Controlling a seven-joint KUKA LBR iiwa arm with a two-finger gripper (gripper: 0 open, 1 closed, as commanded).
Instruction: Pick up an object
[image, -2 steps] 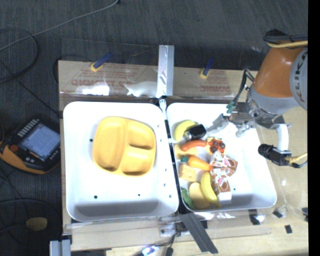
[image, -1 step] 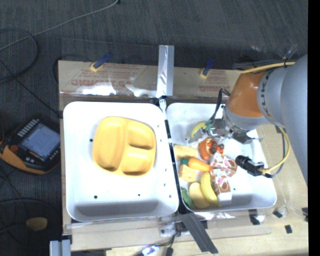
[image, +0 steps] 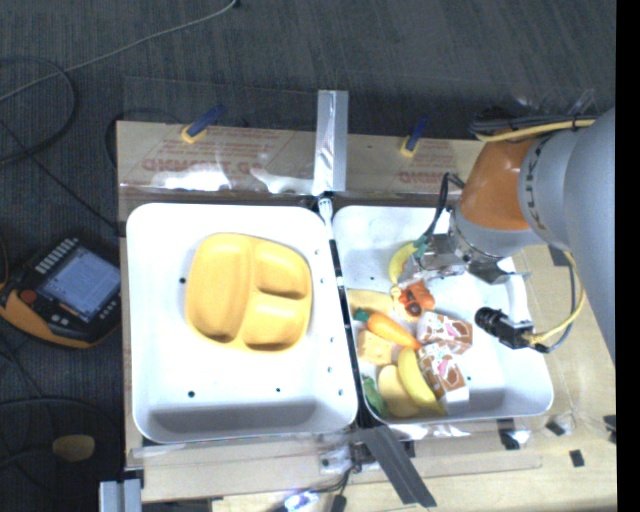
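I am looking down on the grey arm with its orange band, which is reaching in from the right over the right shallow white bin (image: 520, 395). Its two-finger gripper (image: 432, 262) is hanging low above the bin's upper middle, just beside a yellow curved banana-like piece (image: 401, 262) and just above a small orange and red toy (image: 414, 296). The wrist is hiding the tips from me, so whether it is gripping anything I cannot tell.

Below it, an orange carrot-shaped toy (image: 388, 327), a yellow banana (image: 415, 378) and a patterned white box (image: 444, 350) are lying heaped together. Its print is too small to read.

In the left white bin (image: 150, 400) a yellow divided plastic tray (image: 247, 290) is sitting alone.
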